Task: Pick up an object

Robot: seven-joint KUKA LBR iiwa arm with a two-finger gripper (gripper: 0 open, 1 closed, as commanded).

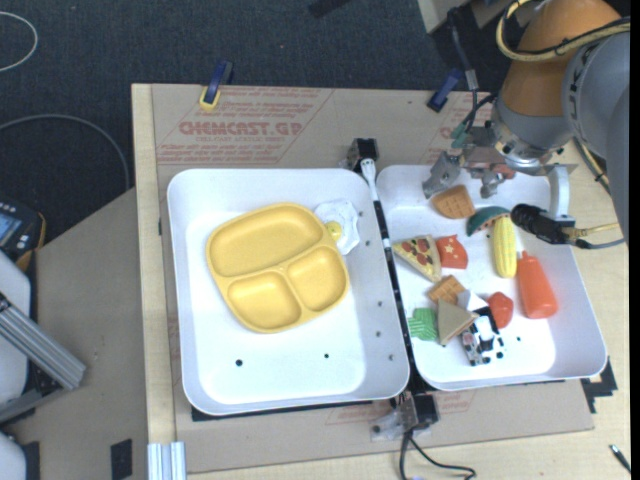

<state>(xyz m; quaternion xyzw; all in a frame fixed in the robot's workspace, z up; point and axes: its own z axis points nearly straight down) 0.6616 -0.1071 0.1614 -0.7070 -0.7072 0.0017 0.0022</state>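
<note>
The brown cardboard-covered tabletop (300, 118) carries two shallow white plastic bins side by side. The left bin (200, 368) holds a big yellow three-compartment plastic tray (277, 265), lying at a slant, and just beside the tray's upper right corner sits a small white-and-yellow fried-egg toy (340, 223).

The right bin (570, 338) is crowded. Over its upper edge hangs the grey arm with its orange band (545, 43), reaching in from the right, and the end effector (468, 176) sits low over the bin's top. Right below it, between the two finger tips as seen from here, lies a small tan toasted-bread toy (454, 204); whether the fingers are touching it or hovering above it, I cannot tell, so I cannot call it a grasp. The fingers stand spread apart, released.

Going down the bin: an orange carrot-shaped toy (537, 286) near the right wall, a yellow corn cob toy (504, 246) just beside it, a pizza slice toy (419, 255) near the left wall, a red block-shaped toy (453, 253) touching the pizza, a green leafy toy (424, 323), and a small black-and-white toy (483, 343) low in the heap.
</note>
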